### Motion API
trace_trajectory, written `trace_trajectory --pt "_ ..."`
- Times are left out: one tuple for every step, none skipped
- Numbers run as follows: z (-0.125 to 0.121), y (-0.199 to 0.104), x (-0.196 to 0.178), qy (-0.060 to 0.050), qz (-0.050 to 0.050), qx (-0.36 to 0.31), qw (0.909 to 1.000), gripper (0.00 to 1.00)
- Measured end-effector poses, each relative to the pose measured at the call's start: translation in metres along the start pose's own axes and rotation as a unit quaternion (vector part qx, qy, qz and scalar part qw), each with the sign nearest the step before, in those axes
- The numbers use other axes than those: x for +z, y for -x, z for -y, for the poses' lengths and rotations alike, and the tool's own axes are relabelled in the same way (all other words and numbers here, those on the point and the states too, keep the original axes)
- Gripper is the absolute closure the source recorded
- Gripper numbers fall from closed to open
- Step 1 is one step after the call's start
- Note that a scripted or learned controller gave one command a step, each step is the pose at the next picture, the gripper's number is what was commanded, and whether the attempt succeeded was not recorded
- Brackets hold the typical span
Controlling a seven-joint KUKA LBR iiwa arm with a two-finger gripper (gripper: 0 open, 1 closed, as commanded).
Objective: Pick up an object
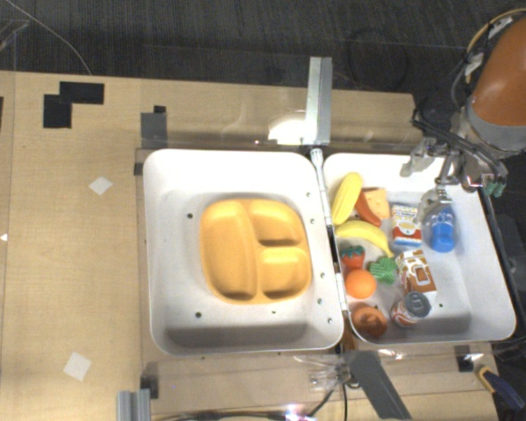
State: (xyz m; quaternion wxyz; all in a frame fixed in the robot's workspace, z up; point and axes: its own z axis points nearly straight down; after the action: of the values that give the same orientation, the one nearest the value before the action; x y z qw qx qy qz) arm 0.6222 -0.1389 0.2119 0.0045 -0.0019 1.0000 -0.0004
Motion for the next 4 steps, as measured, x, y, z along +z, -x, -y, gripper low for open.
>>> trace_trajectory --pt "0.003 0.028 0.098 0.0 -0.002 0.173 0.9849 0.0" --pt "0.013 0.035 0.122 0.0 -0.003 0.364 0.9312 0.0" --pt "0.051 -0.008 0.124 -0.001 0.0 0.396 0.9181 0.0" --pt "0.017 0.04 0.123 -0.002 -0.001 0.531 0.8472 0.0"
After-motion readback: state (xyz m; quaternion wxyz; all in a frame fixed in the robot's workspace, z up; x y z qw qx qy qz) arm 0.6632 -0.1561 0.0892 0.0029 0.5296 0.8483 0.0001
